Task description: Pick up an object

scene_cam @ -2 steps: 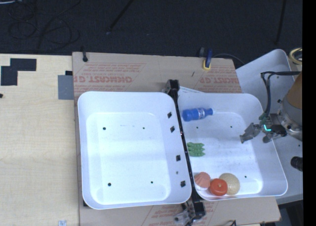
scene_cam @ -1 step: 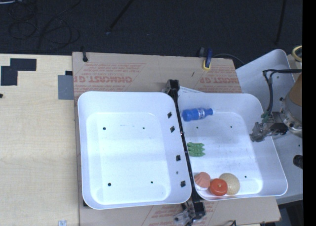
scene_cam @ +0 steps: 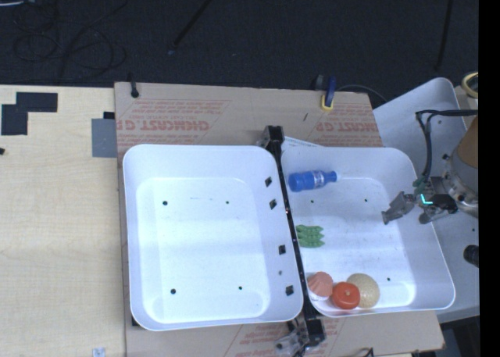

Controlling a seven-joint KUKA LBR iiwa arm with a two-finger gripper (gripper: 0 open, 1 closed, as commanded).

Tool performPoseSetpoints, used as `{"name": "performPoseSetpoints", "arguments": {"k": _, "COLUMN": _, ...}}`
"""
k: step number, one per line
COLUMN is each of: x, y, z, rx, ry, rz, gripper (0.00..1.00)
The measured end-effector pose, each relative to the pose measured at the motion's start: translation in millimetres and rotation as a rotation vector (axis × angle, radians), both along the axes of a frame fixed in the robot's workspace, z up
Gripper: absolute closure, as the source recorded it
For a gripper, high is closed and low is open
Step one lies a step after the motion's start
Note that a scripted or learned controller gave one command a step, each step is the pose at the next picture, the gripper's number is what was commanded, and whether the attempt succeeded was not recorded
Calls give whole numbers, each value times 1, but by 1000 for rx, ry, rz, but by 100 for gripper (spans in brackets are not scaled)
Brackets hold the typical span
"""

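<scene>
Gripper (scene_cam: pixel 406 208) hovering at right bin's (scene_cam: pixel 426 285) 3 o'clock rim, finger state unreadable, holding nothing visible; risk: clipping rim while reaching blue plastic bottle (scene_cam: pixel 312 180) at 10 o'clock.

Two bins side by side on bench: left bin (scene_cam: pixel 148 191), right bin (scene_cam: pixel 406 183). In right bin: bottle (scene_cam: pixel 312 180) lying at far left end; pea pod (scene_cam: pixel 309 236) nearer, just beside dividing wall; three round items (touching) at near edge: peach (scene_cam: pixel 319 284), tomato (scene_cam: pixel 345 295), potato (scene_cam: pixel 365 288). Gripper (scene_cam: pixel 410 208) over right rim.
</scene>
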State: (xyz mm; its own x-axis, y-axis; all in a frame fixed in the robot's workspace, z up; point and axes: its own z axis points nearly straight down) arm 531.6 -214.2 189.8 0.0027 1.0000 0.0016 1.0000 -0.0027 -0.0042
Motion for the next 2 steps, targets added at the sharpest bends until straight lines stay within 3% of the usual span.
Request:
{"name": "performPoseSetpoints", "arguments": {"k": 1, "x": 0, "y": -1, "z": 10, "rx": 0, "ry": 1, "rz": 0, "gripper": 100}}
{"name": "performPoseSetpoints", "arguments": {"k": 2, "x": 62, "y": 1, "z": -34, "rx": -2, "ry": -5, "rz": 6, "gripper": 100}}
